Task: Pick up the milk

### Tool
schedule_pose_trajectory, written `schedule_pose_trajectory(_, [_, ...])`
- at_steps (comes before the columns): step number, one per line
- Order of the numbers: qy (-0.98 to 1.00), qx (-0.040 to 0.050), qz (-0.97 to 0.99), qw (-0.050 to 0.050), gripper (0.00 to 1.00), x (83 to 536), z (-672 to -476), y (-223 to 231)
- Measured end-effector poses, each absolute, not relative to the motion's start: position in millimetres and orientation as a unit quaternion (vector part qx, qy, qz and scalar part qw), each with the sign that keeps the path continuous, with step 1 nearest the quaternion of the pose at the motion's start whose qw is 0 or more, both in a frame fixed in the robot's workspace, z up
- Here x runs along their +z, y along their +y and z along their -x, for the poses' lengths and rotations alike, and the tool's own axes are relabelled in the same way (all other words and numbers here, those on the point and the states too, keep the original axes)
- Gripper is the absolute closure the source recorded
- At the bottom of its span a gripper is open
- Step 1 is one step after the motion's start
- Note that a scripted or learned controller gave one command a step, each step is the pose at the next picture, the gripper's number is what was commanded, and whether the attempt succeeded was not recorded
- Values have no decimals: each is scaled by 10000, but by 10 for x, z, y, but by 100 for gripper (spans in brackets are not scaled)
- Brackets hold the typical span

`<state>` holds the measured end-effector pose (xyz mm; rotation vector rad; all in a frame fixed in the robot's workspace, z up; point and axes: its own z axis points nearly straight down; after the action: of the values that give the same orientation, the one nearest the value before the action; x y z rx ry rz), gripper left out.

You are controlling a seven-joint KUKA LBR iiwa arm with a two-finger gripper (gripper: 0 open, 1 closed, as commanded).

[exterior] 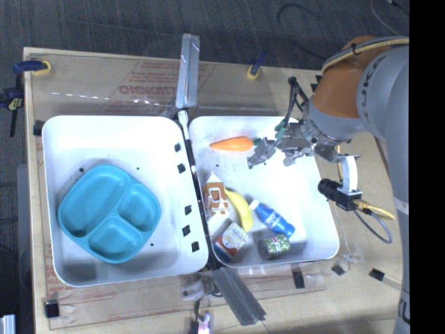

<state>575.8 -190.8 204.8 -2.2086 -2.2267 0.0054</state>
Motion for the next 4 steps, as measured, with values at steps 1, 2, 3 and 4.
schedule_pose_trajectory(1, [-7924, -19, 6099, -85, 0, 1154, -5921, -1627])
schedule_pose_trajectory(2, [-8071, 13, 5904, -27, 0, 978, -5713, -1237])
schedule_pose_trajectory(3, [-8180, 7, 5752, 20, 0, 1688, -4925, -1666])
schedule_pose_trajectory(4, [-8076, 16, 5897, -85, 0, 1101, -4796, -1138])
